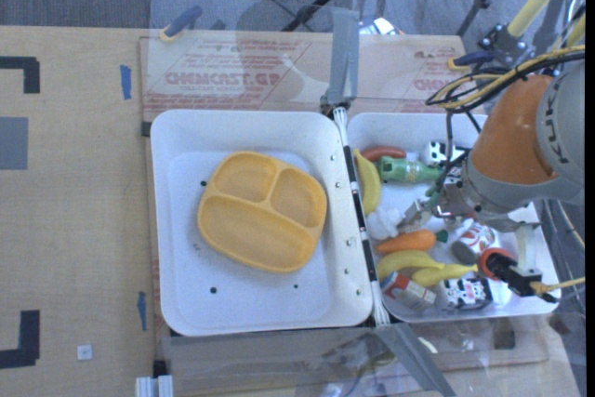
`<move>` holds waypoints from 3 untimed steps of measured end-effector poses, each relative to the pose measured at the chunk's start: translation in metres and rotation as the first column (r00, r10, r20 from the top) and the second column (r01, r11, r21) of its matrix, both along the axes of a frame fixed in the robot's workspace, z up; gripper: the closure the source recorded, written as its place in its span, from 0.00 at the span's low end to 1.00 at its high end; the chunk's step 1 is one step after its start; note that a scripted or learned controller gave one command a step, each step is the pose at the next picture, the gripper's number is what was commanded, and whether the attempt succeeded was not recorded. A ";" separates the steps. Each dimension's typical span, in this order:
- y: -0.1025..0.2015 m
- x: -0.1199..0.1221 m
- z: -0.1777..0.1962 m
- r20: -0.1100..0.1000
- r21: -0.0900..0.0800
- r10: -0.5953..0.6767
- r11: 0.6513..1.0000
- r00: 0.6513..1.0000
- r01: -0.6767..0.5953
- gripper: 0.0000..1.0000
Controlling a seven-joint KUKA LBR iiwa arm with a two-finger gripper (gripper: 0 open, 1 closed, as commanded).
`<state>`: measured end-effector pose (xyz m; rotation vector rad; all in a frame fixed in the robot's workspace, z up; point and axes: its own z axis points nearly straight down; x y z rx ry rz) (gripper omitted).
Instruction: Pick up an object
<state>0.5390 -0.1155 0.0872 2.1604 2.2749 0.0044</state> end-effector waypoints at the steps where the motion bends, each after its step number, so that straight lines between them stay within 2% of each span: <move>1: 0.000 0.002 0.011 0.005 -0.001 -0.002 1.000 1.000 0.002 1.00; 2: 0.091 0.016 0.098 -0.004 0.001 0.008 1.000 1.000 -0.008 1.00; 3: 0.182 0.064 0.117 -0.004 0.001 -0.028 1.000 1.000 0.028 1.00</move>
